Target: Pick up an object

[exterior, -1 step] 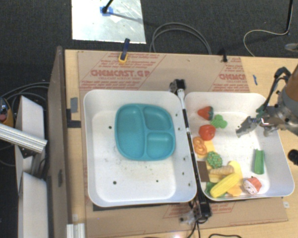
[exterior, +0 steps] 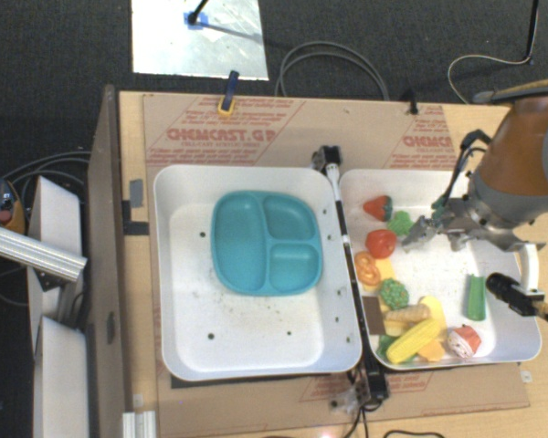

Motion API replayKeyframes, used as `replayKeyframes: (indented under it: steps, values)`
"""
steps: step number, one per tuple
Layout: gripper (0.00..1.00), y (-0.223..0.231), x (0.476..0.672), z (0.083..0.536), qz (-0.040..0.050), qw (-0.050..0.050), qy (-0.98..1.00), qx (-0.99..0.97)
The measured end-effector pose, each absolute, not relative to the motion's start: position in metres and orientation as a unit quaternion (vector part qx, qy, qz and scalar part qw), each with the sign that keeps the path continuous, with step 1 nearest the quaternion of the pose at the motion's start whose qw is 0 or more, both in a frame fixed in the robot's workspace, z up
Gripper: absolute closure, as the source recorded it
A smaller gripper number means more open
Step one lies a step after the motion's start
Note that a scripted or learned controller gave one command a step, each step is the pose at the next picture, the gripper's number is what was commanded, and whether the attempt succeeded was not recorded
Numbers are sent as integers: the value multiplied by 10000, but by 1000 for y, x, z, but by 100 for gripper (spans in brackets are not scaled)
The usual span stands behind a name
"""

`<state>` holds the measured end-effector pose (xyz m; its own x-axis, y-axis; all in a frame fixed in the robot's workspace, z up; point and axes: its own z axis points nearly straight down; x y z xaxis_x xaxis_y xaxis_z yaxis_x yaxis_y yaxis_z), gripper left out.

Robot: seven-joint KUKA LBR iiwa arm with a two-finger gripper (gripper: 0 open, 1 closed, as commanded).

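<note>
Over the right-hand bin (exterior: 507, 349), the grey arm with its orange band (exterior: 522, 153) is reaching in from the right, and the gripper (exterior: 426, 229) is hanging low above the bin's upper middle floor.

Task status: nothing lifted yet, by the look of it. No item is sitting between the gripper's parts; the pick is still to be made. Whether the claw is spread or closed, I cannot tell: the mechanism is reading as a dark tangle at this angle.

Candidate objects, all lying in the right bin:
- strawberry (exterior: 377, 208) and green piece (exterior: 400, 222), just beside the gripper's tip
- tomato (exterior: 381, 243), near
- orange slice (exterior: 367, 268)
- broccoli (exterior: 393, 293)
- corn cob (exterior: 415, 339)
- green pepper stick (exterior: 476, 297)

Left bin (exterior: 178, 245): holding a teal divided plate (exterior: 265, 243), not involved.
</note>
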<state>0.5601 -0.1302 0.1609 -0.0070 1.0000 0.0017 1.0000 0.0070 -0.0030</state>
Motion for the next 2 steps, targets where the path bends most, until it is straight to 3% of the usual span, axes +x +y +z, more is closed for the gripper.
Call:
replayKeyframes:
  steps: [1, 2]
  values:
    - [0, -111, 606, 182, -25, -25, -7098, -7044]
    - [0, -119, 636, 168, -13, -13, -7093, -7049]
